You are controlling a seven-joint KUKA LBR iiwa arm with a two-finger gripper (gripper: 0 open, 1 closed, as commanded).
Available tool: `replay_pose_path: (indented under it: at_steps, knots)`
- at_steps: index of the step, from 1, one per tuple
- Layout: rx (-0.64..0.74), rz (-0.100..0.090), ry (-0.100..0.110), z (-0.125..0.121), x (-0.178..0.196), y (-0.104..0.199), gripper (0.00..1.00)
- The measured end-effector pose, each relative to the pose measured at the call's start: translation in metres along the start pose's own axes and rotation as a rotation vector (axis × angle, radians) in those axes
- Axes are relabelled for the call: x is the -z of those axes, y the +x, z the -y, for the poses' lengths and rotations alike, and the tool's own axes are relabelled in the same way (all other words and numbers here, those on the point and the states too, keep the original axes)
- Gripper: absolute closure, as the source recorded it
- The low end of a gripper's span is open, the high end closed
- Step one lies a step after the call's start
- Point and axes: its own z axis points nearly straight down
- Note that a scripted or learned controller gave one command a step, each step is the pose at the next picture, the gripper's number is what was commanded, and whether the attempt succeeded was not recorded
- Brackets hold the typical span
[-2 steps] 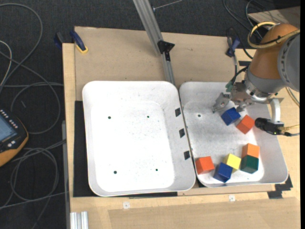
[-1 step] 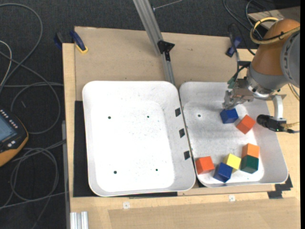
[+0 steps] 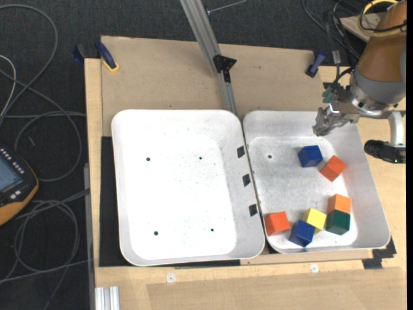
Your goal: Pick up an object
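Observation:
The right bin (image 3: 284,173) holds several small cubes. A blue cube (image 3: 310,155) and an orange cube (image 3: 332,168) lie near its back. Along the front edge sit an orange cube (image 3: 277,222), a blue cube (image 3: 301,232), a yellow cube (image 3: 315,218), a green cube (image 3: 337,222) and another orange cube (image 3: 340,204). My gripper (image 3: 324,124) hangs over the bin's back right corner, up and right of the back blue cube, with nothing seen between its fingers.
The left bin (image 3: 174,186) lies beside the right one. A slanted metal bar (image 3: 206,37) crosses the bench at the back. Blue clamps (image 3: 106,55) sit at the bench's back corners. Cables lie on the floor at left.

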Motion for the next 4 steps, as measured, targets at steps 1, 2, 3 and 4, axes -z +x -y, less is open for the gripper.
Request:
replay_pose_path:
  at_steps: [1,2,3,4]
  knots:
    - [0.001,0.0,-0.001,-0.011,0.062,0.0,1.0]
    - [0.0,-0.001,0.004,-0.012,0.074,0.001,1.0]
    - [0.003,-0.004,0.01,0.012,0.079,0.046,1.0]
    - [0.005,-0.005,0.01,0.029,0.084,0.096,1.0]
